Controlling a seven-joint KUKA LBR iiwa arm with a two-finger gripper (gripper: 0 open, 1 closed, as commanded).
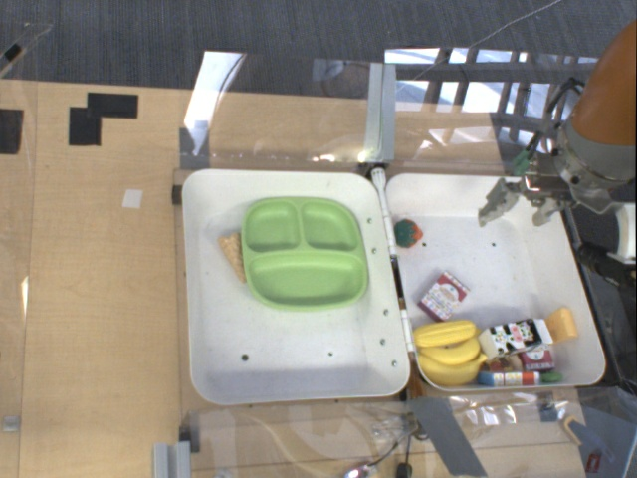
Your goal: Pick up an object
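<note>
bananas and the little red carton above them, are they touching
Apart. The camera view shows a strip of white bin floor between the bananas and the red carton, both lying in the right bin.

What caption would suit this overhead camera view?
End effector open above the right bin of toy food; green divided plate in the left bin.

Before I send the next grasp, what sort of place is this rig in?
Probably a lab test bench, not a kitchen: two shallow white bins fenced by clear plastic panels, toy food such as yellow plastic bananas, and black marker blocks on the wood top.
</note>
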